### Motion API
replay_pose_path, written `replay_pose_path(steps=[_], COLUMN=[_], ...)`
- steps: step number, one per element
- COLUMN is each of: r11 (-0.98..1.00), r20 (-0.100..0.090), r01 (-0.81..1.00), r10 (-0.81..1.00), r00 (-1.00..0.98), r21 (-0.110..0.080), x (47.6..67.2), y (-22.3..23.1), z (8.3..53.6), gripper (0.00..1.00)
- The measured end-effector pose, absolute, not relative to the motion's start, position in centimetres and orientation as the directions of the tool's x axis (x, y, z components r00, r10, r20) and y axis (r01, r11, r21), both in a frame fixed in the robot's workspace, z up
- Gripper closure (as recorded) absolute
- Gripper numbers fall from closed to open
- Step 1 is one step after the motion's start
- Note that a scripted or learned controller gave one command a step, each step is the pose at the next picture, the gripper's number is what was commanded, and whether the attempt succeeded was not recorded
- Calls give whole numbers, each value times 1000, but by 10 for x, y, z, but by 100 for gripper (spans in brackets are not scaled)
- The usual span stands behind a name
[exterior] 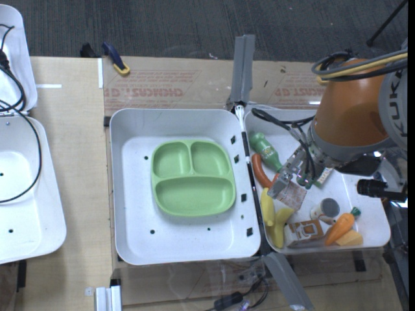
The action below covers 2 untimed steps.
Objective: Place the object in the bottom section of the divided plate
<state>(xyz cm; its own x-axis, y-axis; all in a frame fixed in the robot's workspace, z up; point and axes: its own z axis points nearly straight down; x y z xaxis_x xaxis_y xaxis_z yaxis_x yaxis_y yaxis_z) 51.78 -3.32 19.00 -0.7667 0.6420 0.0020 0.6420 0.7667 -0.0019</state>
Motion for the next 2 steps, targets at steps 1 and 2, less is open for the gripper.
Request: replay_pose_path(steps=[1,2], r11=[972,972], r20=[2,2], r01=[236,236], r10=[236,236], r00=[-972,-972], r21=[0,0], x=[479,479], y=[26,26], z=[226,226], gripper=[100,0])
